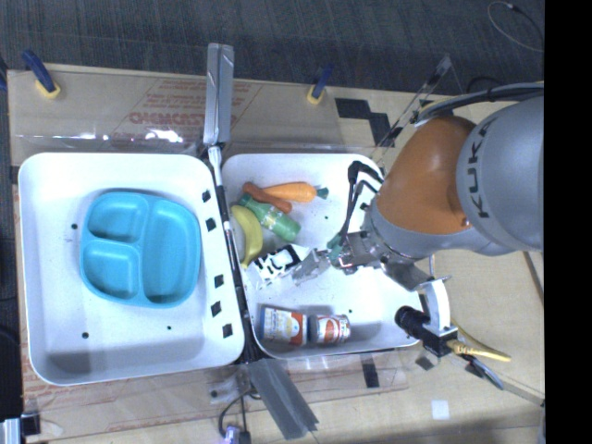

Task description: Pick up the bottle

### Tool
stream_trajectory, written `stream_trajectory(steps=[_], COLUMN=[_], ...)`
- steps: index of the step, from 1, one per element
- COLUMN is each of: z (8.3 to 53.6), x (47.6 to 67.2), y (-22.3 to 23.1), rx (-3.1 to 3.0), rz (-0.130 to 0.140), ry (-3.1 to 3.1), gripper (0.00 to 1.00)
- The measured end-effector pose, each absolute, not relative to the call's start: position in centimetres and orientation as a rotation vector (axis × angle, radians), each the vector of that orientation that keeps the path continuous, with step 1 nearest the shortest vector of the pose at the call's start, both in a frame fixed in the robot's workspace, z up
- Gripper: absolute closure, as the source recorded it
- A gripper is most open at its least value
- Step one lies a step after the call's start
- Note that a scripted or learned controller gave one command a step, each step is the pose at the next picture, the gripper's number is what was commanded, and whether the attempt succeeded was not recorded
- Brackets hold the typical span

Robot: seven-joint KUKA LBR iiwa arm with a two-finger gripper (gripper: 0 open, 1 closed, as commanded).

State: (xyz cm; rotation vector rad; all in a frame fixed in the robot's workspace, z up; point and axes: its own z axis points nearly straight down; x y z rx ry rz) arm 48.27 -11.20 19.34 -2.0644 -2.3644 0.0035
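A small green bottle [271, 219] lies in the right bin [365, 169], wedged between a yellow banana [248, 234] and an orange carrot [285, 192]. A second bottle-like container [305, 326] with a red-and-white label lies on its side along the bin's front wall. My gripper [311, 265] hangs low over the middle of the right bin, just right of a black-and-white object [276, 262]. It is below and to the right of the green bottle and above the labelled container. Nothing shows in its grasp.
The left bin [46, 248] holds a blue divided tray [141, 246]. The arm's orange band [425, 188] and grey body [504, 178] cover the right bin's right side. A raised divider [222, 239] separates the bins.
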Motion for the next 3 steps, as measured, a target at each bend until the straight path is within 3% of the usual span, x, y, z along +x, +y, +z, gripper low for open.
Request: stream_trajectory(steps=[1, 2, 3], z=[26.4, 21.1, 12.3], x=[53.2, 54.2, 57.9], y=[-0.5, -6.0, -10.4], rx=[-2.199, -2.421, -2.425], rz=[0.004, 0.008, 0.008], ry=[-2.241, -1.995, -1.99], gripper=[0.0, 0.0, 0.0])
